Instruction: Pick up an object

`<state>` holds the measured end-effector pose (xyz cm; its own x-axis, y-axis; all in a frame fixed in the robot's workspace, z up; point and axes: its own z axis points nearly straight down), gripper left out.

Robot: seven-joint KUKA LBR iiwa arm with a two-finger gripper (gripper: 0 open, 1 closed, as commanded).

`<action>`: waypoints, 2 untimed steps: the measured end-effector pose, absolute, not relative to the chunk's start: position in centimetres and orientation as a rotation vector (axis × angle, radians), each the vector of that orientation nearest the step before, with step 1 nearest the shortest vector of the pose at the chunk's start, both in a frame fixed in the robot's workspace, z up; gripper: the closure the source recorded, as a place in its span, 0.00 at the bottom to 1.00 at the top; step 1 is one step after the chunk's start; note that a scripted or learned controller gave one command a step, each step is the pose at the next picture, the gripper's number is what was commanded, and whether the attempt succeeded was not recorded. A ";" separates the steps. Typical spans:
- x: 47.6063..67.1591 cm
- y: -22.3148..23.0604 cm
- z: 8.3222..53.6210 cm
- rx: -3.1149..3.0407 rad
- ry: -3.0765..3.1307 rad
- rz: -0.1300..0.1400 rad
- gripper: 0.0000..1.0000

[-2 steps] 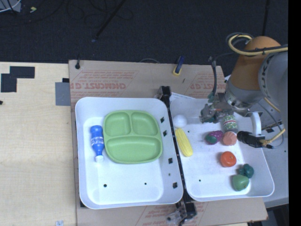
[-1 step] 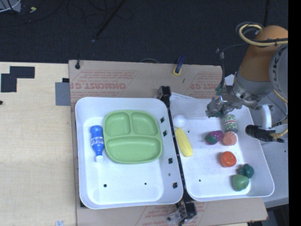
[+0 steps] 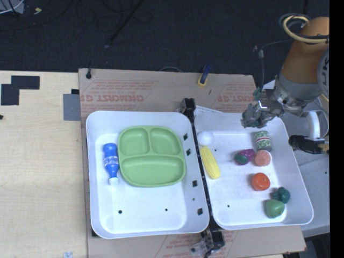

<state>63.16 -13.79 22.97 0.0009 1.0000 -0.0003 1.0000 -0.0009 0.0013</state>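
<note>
My gripper hung at the right bin's one o'clock rim, just above a can. In that bin, a corn cob lay at nine o'clock, a ball beside it at eleven. In the left bin, a bottle lay at nine o'clock of the plate.

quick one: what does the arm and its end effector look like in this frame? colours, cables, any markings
The arm enters from the right: an orange-tan rounded section above a grey wrist band. A pale yellowish cable loops at its top, and a thin dark wire runs down beside the wrist. The gripper is a dark grey, blocky metal assembly with small bright fittings. No legible markings or labels can be made out.
</note>
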 end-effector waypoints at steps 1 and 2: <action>58.8 -11.1 22.8 2.225 2.226 -0.005 1.00; 54.5 -7.1 22.4 2.224 2.229 -0.005 1.00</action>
